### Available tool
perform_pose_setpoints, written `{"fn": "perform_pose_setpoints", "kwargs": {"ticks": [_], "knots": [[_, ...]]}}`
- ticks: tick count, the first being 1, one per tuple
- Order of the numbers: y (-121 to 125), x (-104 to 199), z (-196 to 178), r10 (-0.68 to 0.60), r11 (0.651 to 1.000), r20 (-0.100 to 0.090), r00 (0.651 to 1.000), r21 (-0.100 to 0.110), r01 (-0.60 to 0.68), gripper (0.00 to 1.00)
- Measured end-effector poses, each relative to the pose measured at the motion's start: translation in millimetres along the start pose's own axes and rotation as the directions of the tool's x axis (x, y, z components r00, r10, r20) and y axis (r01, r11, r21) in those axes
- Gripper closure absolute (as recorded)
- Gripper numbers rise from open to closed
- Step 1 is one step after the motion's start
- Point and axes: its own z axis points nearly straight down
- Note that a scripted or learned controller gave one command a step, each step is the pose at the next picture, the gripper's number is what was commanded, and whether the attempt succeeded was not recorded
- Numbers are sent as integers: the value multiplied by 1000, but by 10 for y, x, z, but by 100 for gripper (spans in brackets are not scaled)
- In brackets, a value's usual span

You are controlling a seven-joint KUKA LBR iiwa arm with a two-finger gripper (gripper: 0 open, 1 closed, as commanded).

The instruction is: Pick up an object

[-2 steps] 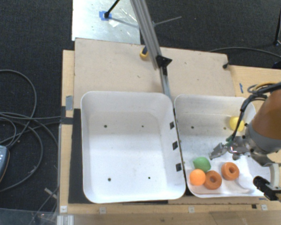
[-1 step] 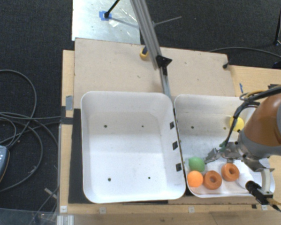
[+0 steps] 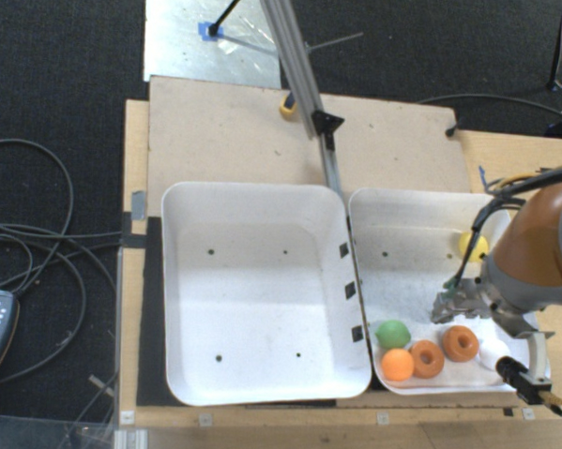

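Note:
In the right bin [image 3: 403, 225], several small objects lie near the front edge: a green ball [image 3: 393, 333], an orange ball [image 3: 398, 365], and two orange-brown rings [image 3: 427, 359] [image 3: 461, 343]. A yellow object [image 3: 472, 244] sits at the bin's right side, partly hidden by the arm. A white object [image 3: 492, 351] lies beside the rings under the wrist. My gripper [image 3: 453, 305] hangs low over the right bin, just above the right-hand ring and a little right of the green ball. Nothing shows between its fingers.
The left bin [image 3: 249, 292] stands beside the right one, sharing a dividing wall [image 3: 350, 288] with black marks. A grey pole [image 3: 303, 70] slants over the bench from the back. Cables and a tablet lie on the floor at left.

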Motion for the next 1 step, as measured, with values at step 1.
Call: {"fn": "perform_pose_setpoints", "kwargs": {"ticks": [1], "knots": [[38, -42, -636, -5, 1000, 2, 1000, -5, 6, 100]]}}
